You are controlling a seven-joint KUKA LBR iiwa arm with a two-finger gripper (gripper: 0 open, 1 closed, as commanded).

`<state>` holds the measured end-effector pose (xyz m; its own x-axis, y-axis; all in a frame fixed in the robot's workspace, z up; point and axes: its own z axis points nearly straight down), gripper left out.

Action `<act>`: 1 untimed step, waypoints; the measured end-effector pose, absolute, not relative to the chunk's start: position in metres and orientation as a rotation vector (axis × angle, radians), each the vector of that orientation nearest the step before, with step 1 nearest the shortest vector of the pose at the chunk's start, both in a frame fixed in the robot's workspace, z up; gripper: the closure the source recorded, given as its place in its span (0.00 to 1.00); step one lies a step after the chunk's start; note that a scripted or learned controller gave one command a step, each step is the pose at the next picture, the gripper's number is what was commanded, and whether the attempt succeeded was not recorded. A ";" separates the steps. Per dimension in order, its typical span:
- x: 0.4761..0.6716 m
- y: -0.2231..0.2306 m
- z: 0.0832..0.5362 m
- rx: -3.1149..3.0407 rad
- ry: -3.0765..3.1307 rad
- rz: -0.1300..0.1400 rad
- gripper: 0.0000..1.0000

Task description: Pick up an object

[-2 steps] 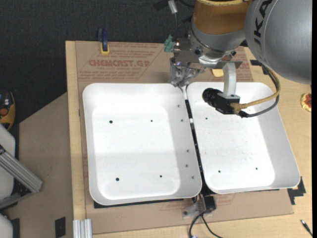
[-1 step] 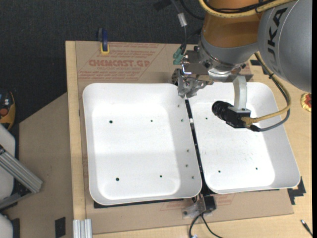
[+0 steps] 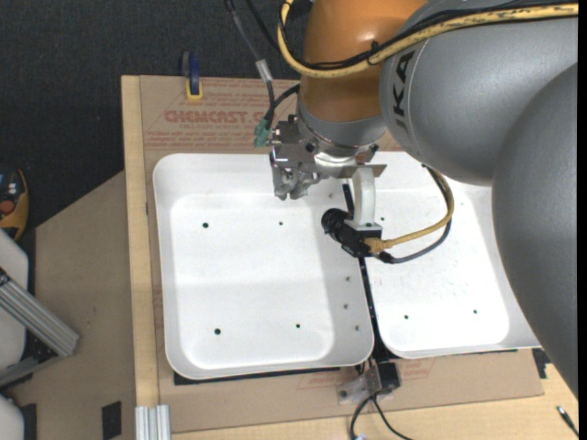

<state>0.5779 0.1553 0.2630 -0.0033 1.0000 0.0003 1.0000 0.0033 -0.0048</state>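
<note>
Here I am watching the grey arm point(image 3: 486, 90) reaching in over the right bin point(image 3: 459, 282) and crossing toward the left bin point(image 3: 248, 273), presumably because the program is sending it down for a grab there, yet I am seeing no object lying on the left bin's floor, only small dark dots. The gripper point(image 3: 292, 187) is hanging over the left bin's far edge, near the seam between the bins, and I cannot tell how it is set or whether it is carrying anything, while a yellow cable point(image 3: 417, 236) is looping beside it.
</note>
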 end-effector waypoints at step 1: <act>0.584 0.128 0.331 -2.228 -2.223 -0.010 1.00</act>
<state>0.5843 0.1284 0.3306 0.0022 1.0000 0.0007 1.0000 -0.0022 0.0081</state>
